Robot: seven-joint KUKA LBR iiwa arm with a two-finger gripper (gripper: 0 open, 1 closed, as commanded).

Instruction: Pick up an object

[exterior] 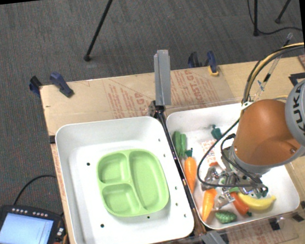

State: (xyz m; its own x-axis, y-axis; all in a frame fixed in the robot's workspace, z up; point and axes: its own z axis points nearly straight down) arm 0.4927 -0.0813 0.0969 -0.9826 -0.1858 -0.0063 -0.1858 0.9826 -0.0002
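Left bin [71,156]: white, shallow, holding one green divided plate [132,182] lying flat near its middle. Right bin [199,117]: white, holding toy food along its left and near sides, namely a green vegetable [180,142] against the left wall, an orange carrot [190,170] just below it, a second orange piece [208,203], a small dark green item [226,217] and a yellow banana [256,202] near the front. Gripper [232,183]: lowered among these items under the orange band [264,132]; whether its jaws are released or clenched cannot be told, nothing seen grasped.
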